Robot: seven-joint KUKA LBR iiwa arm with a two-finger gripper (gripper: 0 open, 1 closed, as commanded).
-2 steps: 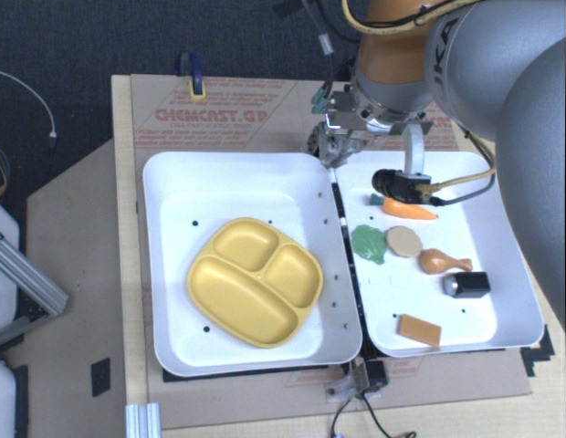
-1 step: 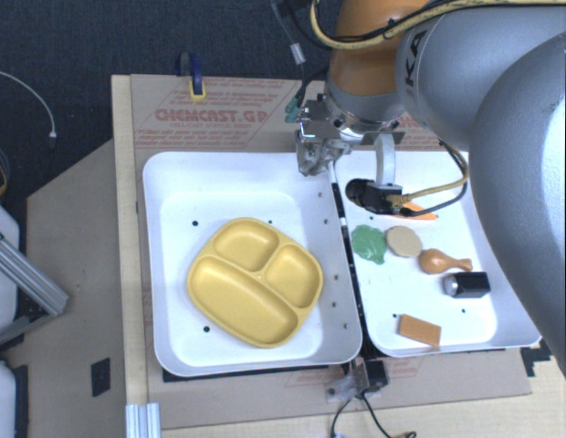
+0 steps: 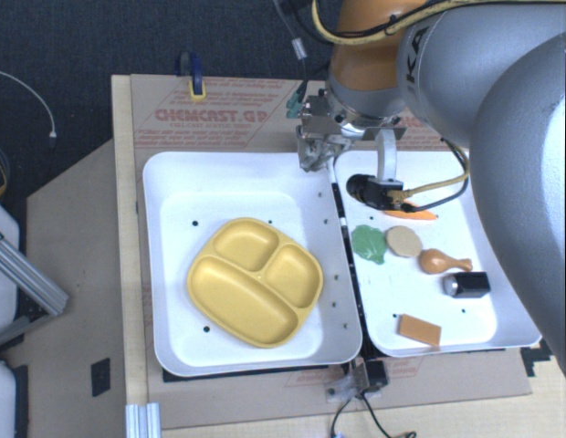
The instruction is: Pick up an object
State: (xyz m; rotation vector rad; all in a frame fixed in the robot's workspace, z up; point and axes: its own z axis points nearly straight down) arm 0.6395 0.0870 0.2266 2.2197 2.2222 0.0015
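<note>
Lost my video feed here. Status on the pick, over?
Gripper up at back edge of left bin, nothing seen between fingers. Small items in right bin untouched; yellow divided plate in left. Nothing in the way.

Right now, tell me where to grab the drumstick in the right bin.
Probably grip the drumstick across its thin bone end, pointing right, coming straight down. The round meaty end looks wider and nears the tan disc; the black block lies just below.
</note>
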